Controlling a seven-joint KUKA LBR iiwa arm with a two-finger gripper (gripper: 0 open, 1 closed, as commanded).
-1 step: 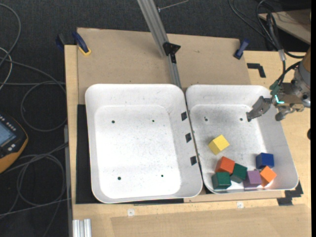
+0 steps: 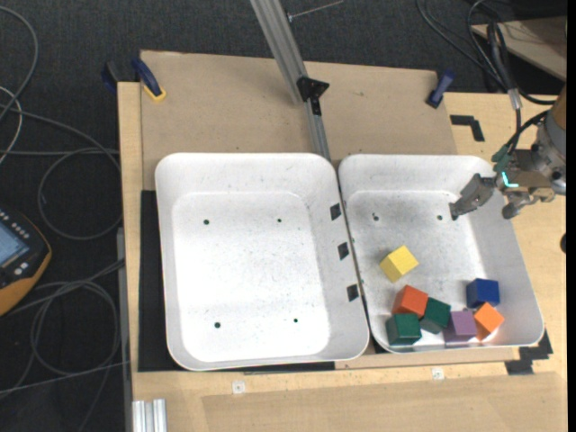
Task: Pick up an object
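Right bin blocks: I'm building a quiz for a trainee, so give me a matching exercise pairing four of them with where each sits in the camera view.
Things:
1. yellow block
2. blue block
3. purple block
4. dark green block

Places:
A. against the right wall, above the orange block by that wall
B. leftmost of the cluster, at the near edge
C. alone, above the cluster
D. near edge, just left of the orange block by the right wall

Pairs: 1-C, 2-A, 3-D, 4-B

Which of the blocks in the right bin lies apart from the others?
The yellow block. It sits alone toward the middle of the right bin, touching nothing, while the orange, green, purple and blue blocks cluster near the bin's front edge.
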